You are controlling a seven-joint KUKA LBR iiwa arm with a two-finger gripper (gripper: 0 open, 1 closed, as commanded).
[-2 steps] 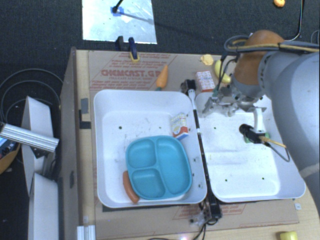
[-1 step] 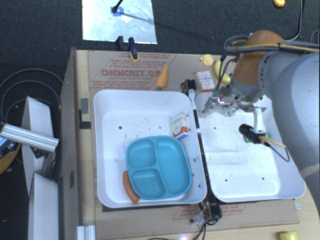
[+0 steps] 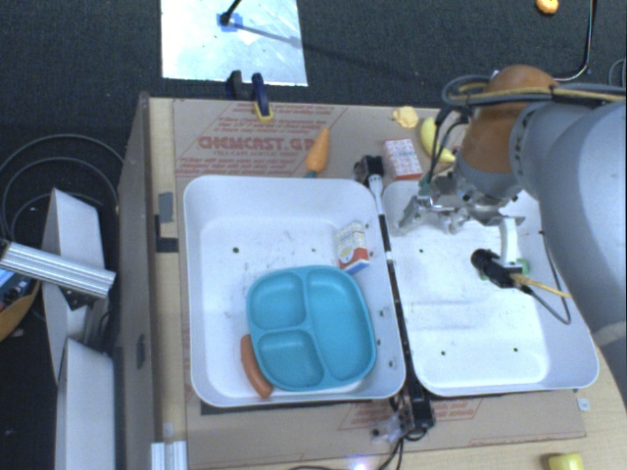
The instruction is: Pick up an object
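Note:
My gripper (image 3: 428,213) hangs low over the far left corner of the right bin (image 3: 490,360), close to the wall between the two bins. Nothing shows in its grasp. The left bin (image 3: 220,262) holds a blue divided plate (image 3: 310,327), an orange-brown sausage (image 3: 255,366) by the plate's near left edge, and a small white carton with red and blue print (image 3: 352,246) just beyond the plate's far right corner. The carton lies about a hand's width to the left of the gripper, across the dividing wall.
On the cardboard behind the bins lie an orange carrot (image 3: 317,152), a small pink box (image 3: 402,158) and yellow toy pieces (image 3: 407,117). A blue clamp (image 3: 259,92) grips the far edge. The grey arm (image 3: 568,174) covers the right bin's far right side.

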